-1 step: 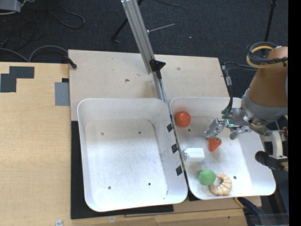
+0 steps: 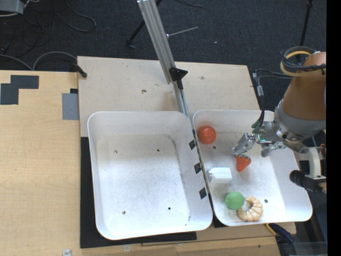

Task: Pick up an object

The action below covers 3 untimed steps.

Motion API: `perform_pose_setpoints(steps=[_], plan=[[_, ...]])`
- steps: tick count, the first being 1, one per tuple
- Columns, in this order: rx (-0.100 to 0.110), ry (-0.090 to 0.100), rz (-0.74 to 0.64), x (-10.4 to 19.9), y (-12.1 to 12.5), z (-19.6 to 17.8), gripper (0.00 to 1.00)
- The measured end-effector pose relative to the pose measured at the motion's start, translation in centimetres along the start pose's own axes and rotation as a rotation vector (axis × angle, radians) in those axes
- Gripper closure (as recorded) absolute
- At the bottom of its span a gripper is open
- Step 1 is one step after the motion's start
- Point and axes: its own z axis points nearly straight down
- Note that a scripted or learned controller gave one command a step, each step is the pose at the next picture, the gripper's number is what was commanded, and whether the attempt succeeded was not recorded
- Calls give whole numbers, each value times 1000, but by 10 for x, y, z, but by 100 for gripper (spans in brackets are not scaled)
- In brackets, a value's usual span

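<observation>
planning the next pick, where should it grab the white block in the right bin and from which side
Take the white block across its short sides, coming straight down from above. It lies flat with a boxy shape and open floor front and back, though its left end sits close to the right bin wall.

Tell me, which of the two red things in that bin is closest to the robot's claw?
The small strawberry, right beside the gripper. The round tomato lies farther off, near the bin's left wall.

2 bins side by side on bench (image 2: 128, 84). Right bin (image 2: 290, 196) holds ball (image 2: 207, 135) at rear left, block (image 2: 220, 175) by left wall, strawberry (image 2: 243, 162) mid-bin under end effector (image 2: 254, 145), second ball (image 2: 234, 200) touching ring (image 2: 250, 208) at front.
</observation>
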Motion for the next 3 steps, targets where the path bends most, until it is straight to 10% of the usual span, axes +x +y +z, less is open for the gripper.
perform_pose_setpoints(steps=[3], plan=[[-24, -2, 1, 9, 4, 108, 0]])
